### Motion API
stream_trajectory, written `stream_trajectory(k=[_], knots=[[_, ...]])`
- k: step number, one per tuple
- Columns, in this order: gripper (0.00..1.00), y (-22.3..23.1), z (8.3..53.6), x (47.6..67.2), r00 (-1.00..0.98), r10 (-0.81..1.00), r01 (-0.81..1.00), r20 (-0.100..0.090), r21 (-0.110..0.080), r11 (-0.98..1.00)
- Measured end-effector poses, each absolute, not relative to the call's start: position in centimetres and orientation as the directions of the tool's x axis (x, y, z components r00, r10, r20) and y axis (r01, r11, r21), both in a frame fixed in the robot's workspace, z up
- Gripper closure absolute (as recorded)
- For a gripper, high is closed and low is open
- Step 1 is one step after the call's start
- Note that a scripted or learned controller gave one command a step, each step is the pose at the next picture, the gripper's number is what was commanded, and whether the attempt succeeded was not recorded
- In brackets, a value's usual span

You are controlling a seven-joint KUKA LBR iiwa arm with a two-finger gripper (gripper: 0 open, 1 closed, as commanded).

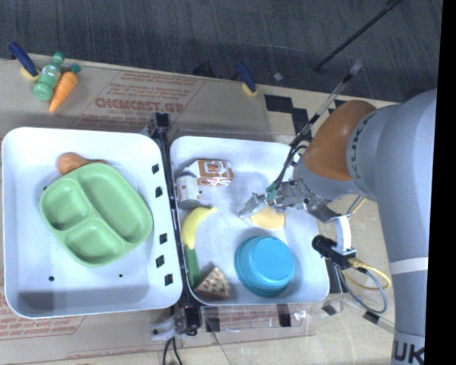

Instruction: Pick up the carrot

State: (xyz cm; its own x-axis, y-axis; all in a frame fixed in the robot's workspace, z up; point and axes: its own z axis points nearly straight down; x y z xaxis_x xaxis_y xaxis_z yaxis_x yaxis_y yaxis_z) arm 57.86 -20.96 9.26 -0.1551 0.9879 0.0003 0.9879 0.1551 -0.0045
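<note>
Far left on the tabletop (141,97), outside both bins: carrot (63,91) lying beside a green bottle (46,80), top-left corner, well apart from the arm. Left bin (24,282) holds a green divided plate (95,213) with an orange object (74,162) tucked at its upper edge; right bin (237,152) holds a small packet (213,172), a can (186,189), a banana (193,224), a pizza slice (213,283), a blue bowl (265,264) and a pale yellow piece (268,218). Gripper (253,205) low in the right bin, just beside the yellow piece; whether it is parted or closed, cannot tell.
</note>
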Motion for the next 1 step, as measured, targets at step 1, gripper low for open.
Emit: stream_trajectory(k=[1], knots=[[0.00,-21.08,10.55,59.60,-0.086,0.996,0.996,-0.003,-0.004,0.086]])
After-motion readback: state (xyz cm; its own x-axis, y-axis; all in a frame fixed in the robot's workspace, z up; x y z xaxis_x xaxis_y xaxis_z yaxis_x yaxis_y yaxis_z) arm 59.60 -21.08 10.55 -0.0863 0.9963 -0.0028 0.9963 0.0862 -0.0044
